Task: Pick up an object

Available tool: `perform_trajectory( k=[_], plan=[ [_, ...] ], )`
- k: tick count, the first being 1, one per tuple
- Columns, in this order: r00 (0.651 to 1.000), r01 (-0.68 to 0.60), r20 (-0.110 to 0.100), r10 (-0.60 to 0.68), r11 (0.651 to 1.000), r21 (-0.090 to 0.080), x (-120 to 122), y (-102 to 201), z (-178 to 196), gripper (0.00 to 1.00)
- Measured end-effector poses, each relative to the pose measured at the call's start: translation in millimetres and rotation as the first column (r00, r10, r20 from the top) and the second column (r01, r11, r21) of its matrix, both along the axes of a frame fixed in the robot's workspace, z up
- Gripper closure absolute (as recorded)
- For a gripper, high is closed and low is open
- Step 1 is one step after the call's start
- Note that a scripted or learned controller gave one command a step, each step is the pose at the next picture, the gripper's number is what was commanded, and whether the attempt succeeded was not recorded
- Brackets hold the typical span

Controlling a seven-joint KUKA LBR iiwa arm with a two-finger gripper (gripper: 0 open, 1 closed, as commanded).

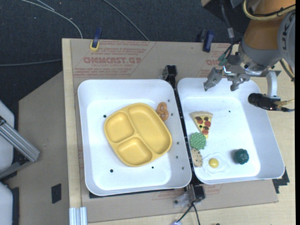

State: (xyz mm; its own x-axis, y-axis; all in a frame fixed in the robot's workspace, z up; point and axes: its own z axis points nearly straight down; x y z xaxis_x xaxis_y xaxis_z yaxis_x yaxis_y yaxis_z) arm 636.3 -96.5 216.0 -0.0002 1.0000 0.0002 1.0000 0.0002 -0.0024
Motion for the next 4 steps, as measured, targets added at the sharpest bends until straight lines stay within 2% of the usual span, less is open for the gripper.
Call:
perform_trajectory(
  k=[2,3,4],
  plan=[
    [1.000,0.000,-0.006,0.000,1.000,0.001,3.5,-1.6,-126.6,0.00],
    [1.000,0.001,0.003,-0.001,1.000,0.000,5.8,-1.8,-111.0,1.00],
    [1.000,-0.001,0.011,0.001,1.000,-0.002,11.5,-1.5,-46.8,1.00]
  ],
)
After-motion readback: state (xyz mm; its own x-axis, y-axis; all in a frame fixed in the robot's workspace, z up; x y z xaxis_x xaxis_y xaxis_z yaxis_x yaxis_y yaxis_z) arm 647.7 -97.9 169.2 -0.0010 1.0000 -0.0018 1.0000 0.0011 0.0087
